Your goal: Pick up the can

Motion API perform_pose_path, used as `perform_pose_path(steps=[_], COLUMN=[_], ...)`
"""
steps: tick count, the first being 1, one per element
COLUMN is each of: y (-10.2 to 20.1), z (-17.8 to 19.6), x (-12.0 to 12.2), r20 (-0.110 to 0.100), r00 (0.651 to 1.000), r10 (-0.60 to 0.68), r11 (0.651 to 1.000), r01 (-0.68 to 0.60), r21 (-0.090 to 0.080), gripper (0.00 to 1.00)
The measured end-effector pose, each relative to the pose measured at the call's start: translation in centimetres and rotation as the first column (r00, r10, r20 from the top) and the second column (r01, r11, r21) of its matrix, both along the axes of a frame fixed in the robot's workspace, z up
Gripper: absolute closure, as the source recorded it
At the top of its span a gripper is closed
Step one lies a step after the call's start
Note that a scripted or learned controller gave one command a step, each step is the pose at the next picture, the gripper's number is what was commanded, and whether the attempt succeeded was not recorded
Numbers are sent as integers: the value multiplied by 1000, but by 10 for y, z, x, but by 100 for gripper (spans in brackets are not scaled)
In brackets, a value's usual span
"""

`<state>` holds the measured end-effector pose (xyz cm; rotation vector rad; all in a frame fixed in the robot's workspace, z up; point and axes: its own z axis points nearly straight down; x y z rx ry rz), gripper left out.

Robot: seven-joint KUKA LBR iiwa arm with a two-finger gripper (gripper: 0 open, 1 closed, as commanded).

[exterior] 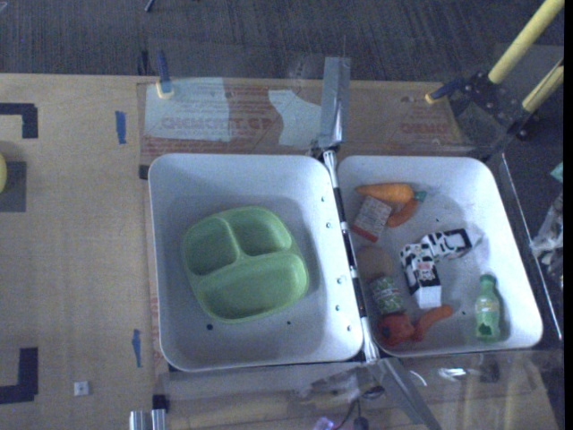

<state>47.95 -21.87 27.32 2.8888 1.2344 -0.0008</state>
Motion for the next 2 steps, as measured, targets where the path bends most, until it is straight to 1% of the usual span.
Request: perform_pose_path(steps=[1, 2], y=[4, 2], z=[-65, -41], x=[0, 15], r20=[-3, 1], r00=[996, 995], r10=[-93, 102], r11=[996, 995], r01=[93, -102], r21=[2, -1], gripper=[100, 100])
